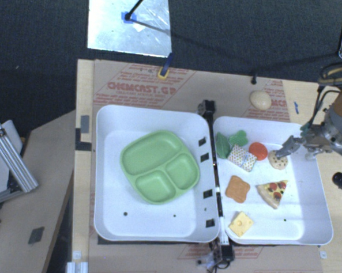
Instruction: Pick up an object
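2 white bins sit side by side. The left bin (pixel 109 158) bears a green divided plate (pixel 159 166). The right bin (pixel 316 211) holds small play foods: a pizza slice (pixel 273 192), a green leafy piece (pixel 231 141), an orange cracker (pixel 237 189), a speckled block (pixel 242 158), a yellow cheese wedge (pixel 241 224), a red tomato (pixel 258 150) and a cookie (pixel 278 162). The gripper (pixel 286 149) hangs just above the cookie; how its jaws stand, I cannot tell.
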Robot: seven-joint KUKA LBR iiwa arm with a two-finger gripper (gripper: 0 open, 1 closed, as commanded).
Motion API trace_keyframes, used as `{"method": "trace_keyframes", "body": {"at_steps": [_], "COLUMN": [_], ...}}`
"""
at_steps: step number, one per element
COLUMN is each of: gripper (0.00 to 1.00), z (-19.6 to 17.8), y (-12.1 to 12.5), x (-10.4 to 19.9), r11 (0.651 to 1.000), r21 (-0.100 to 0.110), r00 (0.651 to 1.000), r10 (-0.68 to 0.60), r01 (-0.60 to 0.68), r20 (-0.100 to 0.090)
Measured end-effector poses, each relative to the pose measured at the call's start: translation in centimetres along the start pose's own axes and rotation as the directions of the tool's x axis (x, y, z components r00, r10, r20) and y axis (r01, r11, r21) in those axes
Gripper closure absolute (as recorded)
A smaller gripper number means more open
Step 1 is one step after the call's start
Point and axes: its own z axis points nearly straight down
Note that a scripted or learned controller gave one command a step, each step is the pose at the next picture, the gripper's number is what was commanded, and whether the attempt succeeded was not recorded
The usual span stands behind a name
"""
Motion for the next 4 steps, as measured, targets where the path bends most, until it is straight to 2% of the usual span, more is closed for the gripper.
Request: {"method": "trace_keyframes", "body": {"at_steps": [1,3,4], "gripper": [0.0,0.0,0.0], "z": [-0.7,7.7,10.1], "y": [0.3,1.0,1.1], "x": [0.0,0.2,0.2], "r11": [1.0,1.0,1.0], "r21": [-0.012,-0.01,-0.01], "r00": [1.0,1.0,1.0], "r10": [-0.003,-0.004,-0.005], "r01": [0.003,0.004,0.005], "r20": [0.003,0.002,0.003]}}
